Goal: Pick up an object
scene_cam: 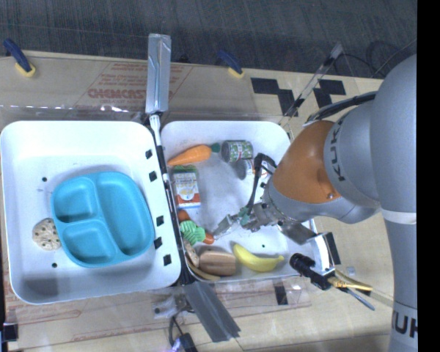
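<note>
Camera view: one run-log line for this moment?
end effector: low in right bin | near: banana, carrot | left bin: blue tray, cookie

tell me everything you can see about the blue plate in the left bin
The sky-blue divided plastic plate is a rounded rectangle with three compartments: two on its left side, one above the other, and one longer one along its right side, set apart by raised ridges. It looks smooth and matte, with nothing in it. It lies flat, turned a little askew, on the floor of the left shallow white bin. A round speckled cookie sits right at its left edge, seemingly touching it.
</note>
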Tool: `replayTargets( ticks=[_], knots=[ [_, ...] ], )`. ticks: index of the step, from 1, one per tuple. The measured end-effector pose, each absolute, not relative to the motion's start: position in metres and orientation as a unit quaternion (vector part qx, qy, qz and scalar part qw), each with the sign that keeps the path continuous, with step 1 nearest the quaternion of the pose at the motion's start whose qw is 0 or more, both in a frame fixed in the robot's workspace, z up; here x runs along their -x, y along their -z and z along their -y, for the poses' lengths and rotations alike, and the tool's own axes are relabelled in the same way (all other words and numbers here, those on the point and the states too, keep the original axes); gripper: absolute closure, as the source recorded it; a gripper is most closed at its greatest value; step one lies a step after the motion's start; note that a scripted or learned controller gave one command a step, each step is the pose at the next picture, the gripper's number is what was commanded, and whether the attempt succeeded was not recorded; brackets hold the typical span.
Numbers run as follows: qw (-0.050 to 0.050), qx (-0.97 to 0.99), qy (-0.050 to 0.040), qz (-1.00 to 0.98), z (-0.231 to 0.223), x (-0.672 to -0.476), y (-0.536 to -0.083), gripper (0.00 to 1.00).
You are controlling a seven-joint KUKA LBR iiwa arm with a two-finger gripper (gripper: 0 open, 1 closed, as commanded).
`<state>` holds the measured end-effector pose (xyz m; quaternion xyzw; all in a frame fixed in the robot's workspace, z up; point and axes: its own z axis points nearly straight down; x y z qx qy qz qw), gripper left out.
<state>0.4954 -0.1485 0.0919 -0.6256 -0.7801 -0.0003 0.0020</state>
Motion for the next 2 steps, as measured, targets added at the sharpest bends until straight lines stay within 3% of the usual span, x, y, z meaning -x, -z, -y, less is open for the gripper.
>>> replayTargets(
  ticks=[1,2],
  knots=[
    [0.001,0.808,-0.0002,0.59,0.211,-0.557,-0.121,0.0],
    [0.002,0.839,-0.0003,0.544,0.168,-0.476,-0.092,0.0]
  ],
)
